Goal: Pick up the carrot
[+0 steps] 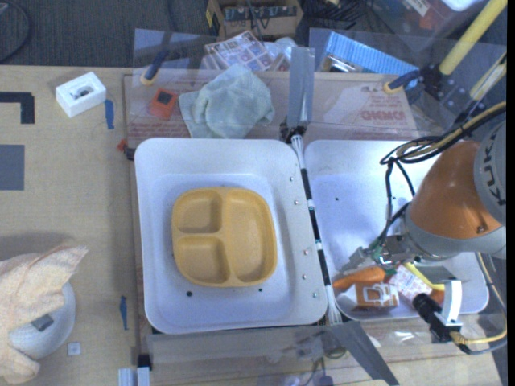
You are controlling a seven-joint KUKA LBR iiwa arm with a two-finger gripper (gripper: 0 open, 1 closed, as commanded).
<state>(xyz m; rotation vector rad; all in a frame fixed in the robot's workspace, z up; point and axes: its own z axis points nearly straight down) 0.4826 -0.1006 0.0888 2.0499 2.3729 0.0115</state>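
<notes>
The carrot [359,278] is an orange stick lying at the front left of the right bin [346,191], close to the bin's front wall. My gripper [372,257] hangs just above and slightly behind it, reaching down from the orange-banded wrist [451,199] at the right. The gripper's body covers the carrot's right end. I cannot see whether it touches the carrot.
An orange-and-white packet [376,295] and a yellow piece [420,277] lie beside the carrot. The left bin [153,175] holds a yellow divided plate [224,236]. A green cloth [229,101] lies behind the bins and a white cloth [32,284] at the left.
</notes>
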